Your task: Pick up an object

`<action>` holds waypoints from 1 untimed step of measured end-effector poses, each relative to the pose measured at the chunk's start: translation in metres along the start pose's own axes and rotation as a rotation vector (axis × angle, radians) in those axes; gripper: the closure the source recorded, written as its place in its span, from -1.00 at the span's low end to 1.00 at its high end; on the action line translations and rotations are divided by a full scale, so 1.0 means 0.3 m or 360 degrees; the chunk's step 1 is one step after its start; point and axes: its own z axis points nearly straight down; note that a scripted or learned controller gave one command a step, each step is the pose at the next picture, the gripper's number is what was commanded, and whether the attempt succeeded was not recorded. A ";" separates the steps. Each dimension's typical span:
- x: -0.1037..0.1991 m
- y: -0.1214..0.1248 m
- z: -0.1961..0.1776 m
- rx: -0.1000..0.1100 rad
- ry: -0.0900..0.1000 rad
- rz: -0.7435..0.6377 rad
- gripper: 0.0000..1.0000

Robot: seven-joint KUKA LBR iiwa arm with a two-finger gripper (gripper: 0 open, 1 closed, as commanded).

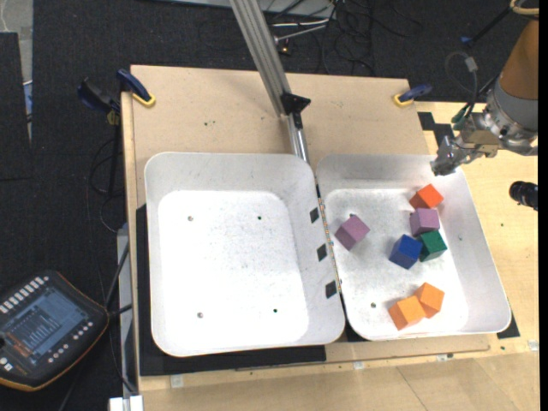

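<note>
Gripper [445,163] hangs over the right bin's [479,247] far rim; can't tell its state from here. Nothing visibly held. Blocks all sit in that bin: orange block [426,198] nearest the gripper, purple block [424,221], green block [434,244], blue block [406,251], another purple cube [352,230] apart, two orange cubes [417,305] near the front. Left bin [163,187] alongside.

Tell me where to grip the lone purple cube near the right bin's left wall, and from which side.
Come straight down on the lone purple cube and close on two opposite side faces. It sits apart from the other blocks, though rotated against the right bin, so the gripper would probably need turning to match.
</note>
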 end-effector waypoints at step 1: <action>0.002 -0.001 0.135 0.0017 0.0004 0.0003 1.00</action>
